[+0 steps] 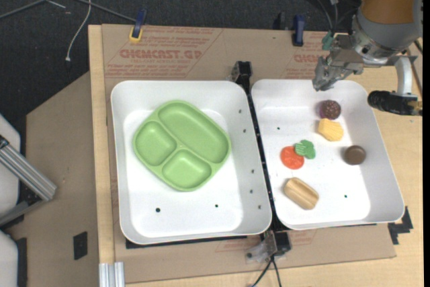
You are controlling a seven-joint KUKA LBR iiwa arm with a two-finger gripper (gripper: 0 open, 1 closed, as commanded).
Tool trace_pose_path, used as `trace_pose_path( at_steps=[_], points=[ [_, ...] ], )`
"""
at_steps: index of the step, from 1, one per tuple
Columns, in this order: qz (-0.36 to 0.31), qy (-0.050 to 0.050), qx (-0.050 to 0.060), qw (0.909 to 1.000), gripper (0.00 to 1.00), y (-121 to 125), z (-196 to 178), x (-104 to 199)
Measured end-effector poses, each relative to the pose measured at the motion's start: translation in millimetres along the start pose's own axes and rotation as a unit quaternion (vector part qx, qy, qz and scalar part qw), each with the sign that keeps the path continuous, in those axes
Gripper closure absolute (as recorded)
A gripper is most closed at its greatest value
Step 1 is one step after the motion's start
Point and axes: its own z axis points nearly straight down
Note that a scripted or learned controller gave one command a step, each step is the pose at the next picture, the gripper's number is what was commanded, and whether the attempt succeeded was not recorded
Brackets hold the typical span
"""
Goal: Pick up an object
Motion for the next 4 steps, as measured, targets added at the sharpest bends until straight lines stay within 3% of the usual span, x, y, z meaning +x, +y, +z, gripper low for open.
trace_pose_path(
  at_steps=[2,3,4],
  points=[
    [0.0,0.0,0.0,1.0,1.0,-56,1,94],
    [-0.001,0.0,0.0,1.0,1.0,-70,18,142],
    [0.0,0.0,0.001,1.0,1.0,-103,25,184]
  ],
)
